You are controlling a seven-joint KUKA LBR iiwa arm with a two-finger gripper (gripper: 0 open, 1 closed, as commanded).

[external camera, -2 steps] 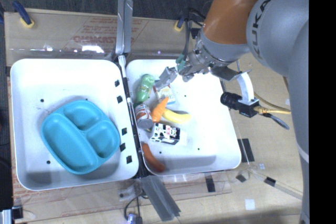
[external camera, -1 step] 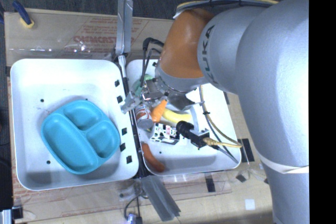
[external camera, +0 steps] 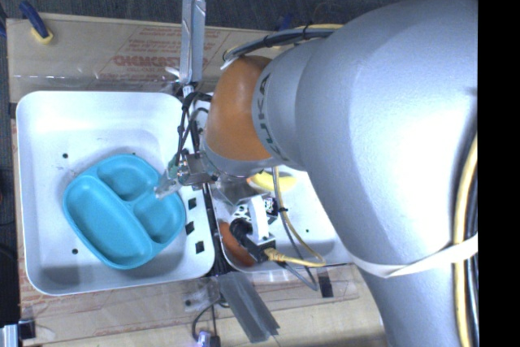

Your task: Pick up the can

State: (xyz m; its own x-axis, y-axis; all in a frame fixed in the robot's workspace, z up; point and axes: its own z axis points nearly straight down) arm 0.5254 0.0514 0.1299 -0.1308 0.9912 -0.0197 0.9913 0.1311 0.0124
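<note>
Camera view: gripper [external camera: 166, 184] over blue tray [external camera: 122, 211] in left bin [external camera: 41, 175], grip state unclear

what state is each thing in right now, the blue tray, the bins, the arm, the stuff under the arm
blue divided tray: lying flat in the left bin, open side up, its compartments bare
left bin: holds the tray
right bin: mostly covered by the arm
arm: reaching in over the right bin
yellow object: partly hidden under the arm
brown object: partly hidden, identity unclear
</note>
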